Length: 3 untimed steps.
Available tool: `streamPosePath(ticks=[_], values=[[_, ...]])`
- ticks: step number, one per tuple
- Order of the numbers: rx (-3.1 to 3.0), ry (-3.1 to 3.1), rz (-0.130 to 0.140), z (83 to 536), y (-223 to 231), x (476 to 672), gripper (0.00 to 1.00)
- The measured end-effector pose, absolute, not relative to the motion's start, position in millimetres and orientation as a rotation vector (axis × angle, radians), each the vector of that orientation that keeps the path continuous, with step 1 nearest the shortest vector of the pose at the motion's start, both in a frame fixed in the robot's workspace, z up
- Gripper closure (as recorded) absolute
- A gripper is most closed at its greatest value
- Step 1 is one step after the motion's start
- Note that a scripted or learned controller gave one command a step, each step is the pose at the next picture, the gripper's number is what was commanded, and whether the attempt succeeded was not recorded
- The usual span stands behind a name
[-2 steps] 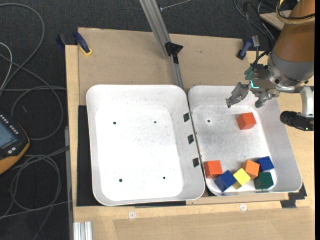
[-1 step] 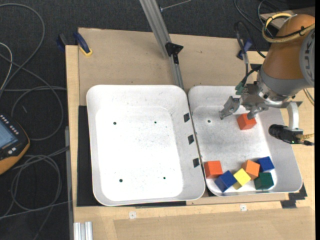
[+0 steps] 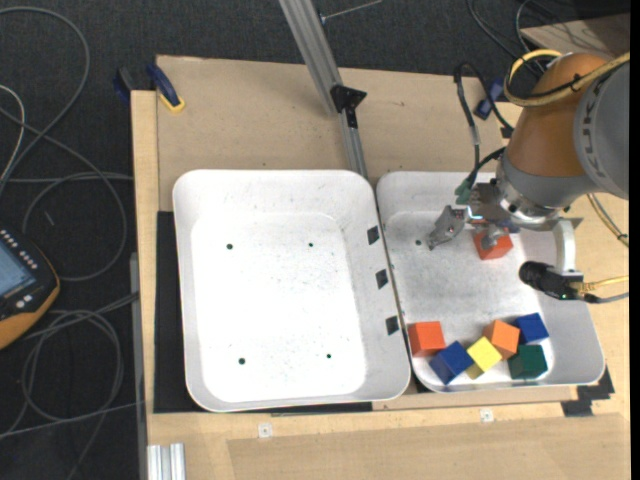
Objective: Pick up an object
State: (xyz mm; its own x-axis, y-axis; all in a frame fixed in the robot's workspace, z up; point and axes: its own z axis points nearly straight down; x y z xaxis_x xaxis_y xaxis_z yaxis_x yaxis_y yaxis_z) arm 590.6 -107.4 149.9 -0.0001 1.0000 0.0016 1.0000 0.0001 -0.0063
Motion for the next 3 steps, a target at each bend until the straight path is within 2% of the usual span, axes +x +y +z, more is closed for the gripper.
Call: streamPosePath(ticks=[1,2,3], values=[[-2.217,-2.216,0.005,96.7,-106.6,589.5,0.0],[-2.222,-2.221,-0.003,111.5,-106.7,591.7,1.0],[-2.224,-2.227,-0.007,175.8,-104.9,592.0,1.0]])
